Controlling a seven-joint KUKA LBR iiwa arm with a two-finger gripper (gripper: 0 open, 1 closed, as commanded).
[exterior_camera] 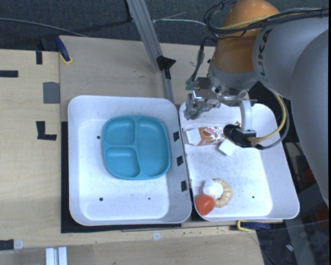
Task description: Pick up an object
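Note:
My gripper [194,108] hangs over the far left corner of the right bin [276,186], below the orange wrist band. Just in front of it lies a flat white and orange packet [206,135]. A small white block [227,147] rests to the right of the packet. Near the bin's front left corner sit a red round object [204,204], a white ball [212,188] and a beige curved piece [226,193], all bunched together. No object is visible in the gripper.
The left bin [83,192] holds a blue divided plate [136,147]. A slanted metal rail [149,35] runs down to the bins' shared far edge. A black and yellow cable [254,139] loops from the wrist over the right bin.

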